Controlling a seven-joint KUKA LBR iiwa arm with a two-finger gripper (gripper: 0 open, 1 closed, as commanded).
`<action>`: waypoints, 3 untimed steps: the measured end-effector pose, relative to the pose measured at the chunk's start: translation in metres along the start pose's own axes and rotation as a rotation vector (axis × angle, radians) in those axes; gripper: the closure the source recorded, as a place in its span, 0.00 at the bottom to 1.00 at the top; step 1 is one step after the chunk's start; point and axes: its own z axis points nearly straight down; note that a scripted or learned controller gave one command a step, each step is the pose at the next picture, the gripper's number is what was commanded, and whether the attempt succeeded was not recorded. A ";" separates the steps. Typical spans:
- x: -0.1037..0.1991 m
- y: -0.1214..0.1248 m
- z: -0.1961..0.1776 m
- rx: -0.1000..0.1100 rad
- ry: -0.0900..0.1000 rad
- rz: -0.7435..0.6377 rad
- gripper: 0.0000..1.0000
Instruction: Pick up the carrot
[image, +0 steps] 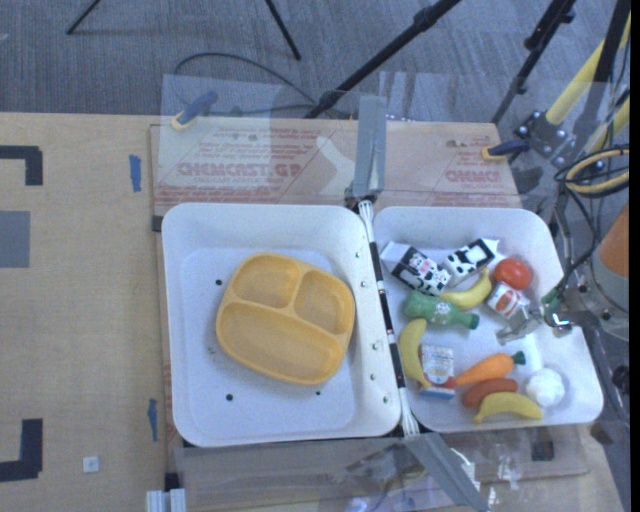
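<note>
Orange carrot (483, 368) lies crowded near our right bin's (578, 405) front edge; whether our hand (528, 322) is open, we cannot tell.

You see two white bins (185, 300) on a tan table (70, 300). The sectioned tray (285, 318) is yellow-orange. The carrot (482, 368) is orange with a green tip, the bananas (508, 405) yellow, the bottle (440, 313) green, the tomato (512, 272) red, and the cow-print carton (420, 268) black and white.
</note>
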 end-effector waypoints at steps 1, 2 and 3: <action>0.027 -0.010 0.076 -0.004 -0.001 -0.055 0.00; 0.026 -0.009 0.065 -0.010 -0.003 -0.055 1.00; 0.140 0.009 -0.022 0.000 0.000 -0.095 1.00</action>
